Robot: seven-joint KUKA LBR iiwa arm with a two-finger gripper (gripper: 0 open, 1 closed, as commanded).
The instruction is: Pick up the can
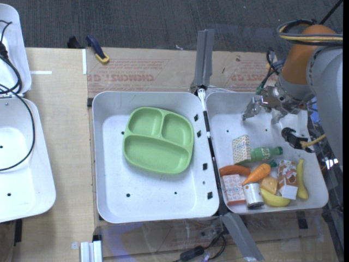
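Note:
The can is small, with a silver end and a red-and-white label. It lies near the front wall of the right bin, between a red-and-white packet and a banana. My gripper hangs over the back part of that bin, well behind the can and apart from it. It looks open, and nothing is between its fingers. The grey arm with its orange band comes in from the right.
Around the can lie a carrot, a green bottle, a snack packet, a small carton and a second banana. The left bin holds a green divided plate. A metal divider stands between the bins.

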